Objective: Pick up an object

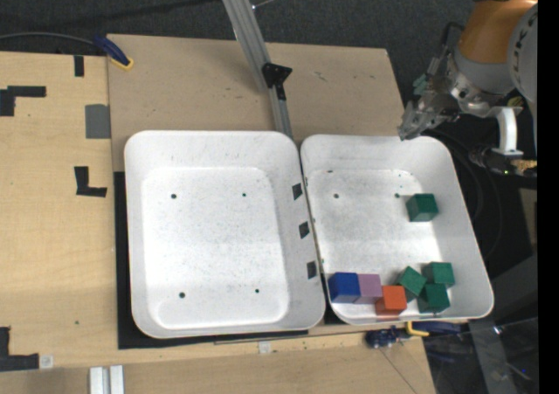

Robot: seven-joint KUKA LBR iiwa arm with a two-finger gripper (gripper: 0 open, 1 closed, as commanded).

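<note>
On the left the wooden bench (52, 148) shows pale plywood with black tape marks and a grey patch. A blue and yellow clamp (114, 50) sits at its far edge. The left bin (140, 209) is a shallow white tray with rounded corners, its floor finely speckled and dotted with four small dark spots. A slanted aluminium bar (247, 21) crosses above it, down to a black bracket between the bins.

The right bin (463, 226) carries the blocks, all small matt cubes that look like foam. Along its near edge, from left to right, lie a blue cube (344, 286), a lilac cube (369, 286) touching it, an orange cube (393, 299), then three green cubes (428, 286) bunched in the corner, tilted against each other. A lone green cube (422, 207) rests well apart, nearer the far right side.

The jaws (412, 127) hang over the far right corner of that bin, below the orange-banded arm (498, 17). They are small and dark against the background, so I cannot tell how far apart they stand, and nothing is visibly between them. The arm is cut off by the picture's edge.
</note>
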